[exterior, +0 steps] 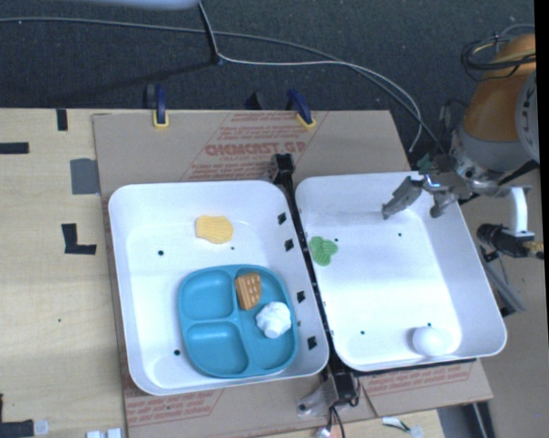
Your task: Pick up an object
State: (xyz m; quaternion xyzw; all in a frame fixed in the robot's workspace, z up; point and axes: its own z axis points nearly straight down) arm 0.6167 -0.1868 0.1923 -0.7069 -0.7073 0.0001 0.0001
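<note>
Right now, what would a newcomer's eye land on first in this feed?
Probably the blue divided tray in the left bin, holding a waffle-like piece and a white lump. Next, the gripper, open over the right bin's far edge, with a green item and white ball below.

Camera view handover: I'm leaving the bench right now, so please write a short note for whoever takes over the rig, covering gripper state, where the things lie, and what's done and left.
Gripper: fingers spread open, holding nothing, over the right bin's far right corner.
Right bin: green piece by its left wall, white ball at the near edge.
Left bin: yellow piece on the floor; blue divided tray holding a waffle-like piece and a white lump.
Done: nothing picked.
Left: descend on one object, close, lift.
</note>
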